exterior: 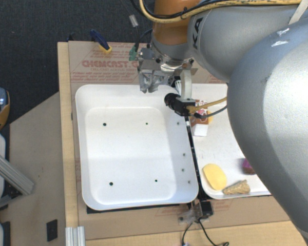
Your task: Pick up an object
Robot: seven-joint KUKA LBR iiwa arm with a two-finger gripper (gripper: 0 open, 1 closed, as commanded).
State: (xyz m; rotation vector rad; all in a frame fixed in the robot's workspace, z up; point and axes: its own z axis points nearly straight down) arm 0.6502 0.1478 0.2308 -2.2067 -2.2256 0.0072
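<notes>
My gripper (150, 83) hangs over the far rim of the left bin (92, 188), below the orange wrist band. I see nothing held under it. In the right bin (215, 137) lie a yellow oval object (214, 177), a tan wedge (237, 188) at the near rim, and a small white and orange block (200, 126) close to the divider. A purple object (246, 165) peeks out from under the arm, mostly hidden.
The big grey arm covers most of the right bin. A black cable piece (177, 104) hangs off the wrist by the divider between the bins. A blue and yellow clamp (100, 41) sits on the cardboard behind the left bin.
</notes>
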